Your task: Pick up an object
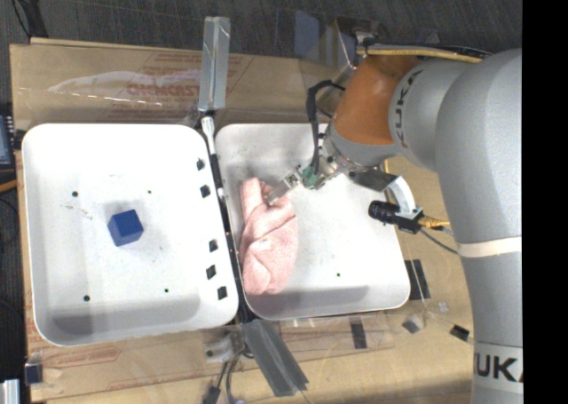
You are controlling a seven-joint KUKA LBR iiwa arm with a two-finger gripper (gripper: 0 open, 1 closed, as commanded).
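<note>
A crumpled pink cloth (266, 238) lies along the left side of the right bin (355, 291). My gripper (280, 192) reaches down from the right to the cloth's upper end, its tip at the top edge of the fabric. A small blue cube (126, 226) sits alone in the left bin (53, 304), far from the gripper.
The grey arm with its orange band (368, 109) covers the right bin's upper right part. A black cable plug (395, 214) juts out over the bin's right side. A metal divider with black clips (213, 216) runs between the bins.
</note>
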